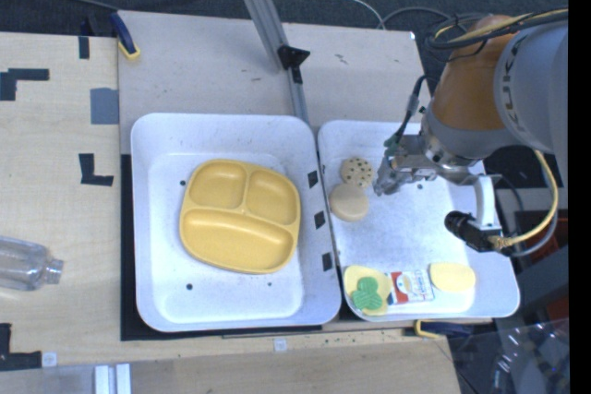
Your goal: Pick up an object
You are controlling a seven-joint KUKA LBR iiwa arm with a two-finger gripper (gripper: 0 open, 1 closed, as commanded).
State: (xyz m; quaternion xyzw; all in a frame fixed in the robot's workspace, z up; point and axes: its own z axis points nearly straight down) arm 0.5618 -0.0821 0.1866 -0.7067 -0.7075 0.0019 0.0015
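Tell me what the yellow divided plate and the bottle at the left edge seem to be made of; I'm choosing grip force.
The yellow divided plate looks like moulded plastic, smooth and semi-glossy: uniform colour, rounded ridges between its three compartments, soft highlights. The bottle looks like clear thin plastic: the bench shows through it, with glints on its ribbed body. Neither can be confirmed by look alone.

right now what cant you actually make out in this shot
- Gripper, camera view: small and dark under the wrist; whether anything sits between its tips is too small to tell.
- Small carton at the right bin's near edge: its print is too small to read.
- Clear bottle on the bench: cut off by the left edge.
- Arm: its upper part runs out past the right side.
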